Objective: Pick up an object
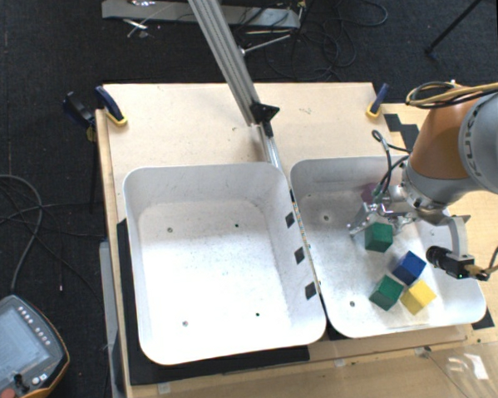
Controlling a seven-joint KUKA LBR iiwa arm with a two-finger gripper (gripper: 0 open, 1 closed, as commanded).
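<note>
At the far left I see a grey handheld control pendant with an orange rim [20, 352] lying on the dark floor, off the pale wooden surface [187, 122]. Moving right, the left shallow white plastic bin [140, 191] sits on that surface, its floor speckled with small dark marks. A slanted aluminium pole [229, 58] comes down from the top and meets the surface just behind the seam between the two bins.

The right shallow white plastic bin [315, 182] carries the blocks. A dark green cube [378, 236] lies near the middle of that bin, and my end effector [381, 216] is directly over it, at its far side, so close that they appear to touch. I cannot tell whether the fingers are parted or closed, nor whether they have the cube between them; the wrist and cables cover that part.

Nearer the front rim lies a cluster of three more: a second green cube [387, 292], a blue cube [409, 267] just behind it, and a yellow cube [418, 297] just beside both. These sit apart from the end effector, toward the near right corner.

The grey arm with its orange band [446, 146] enters from the right.
</note>
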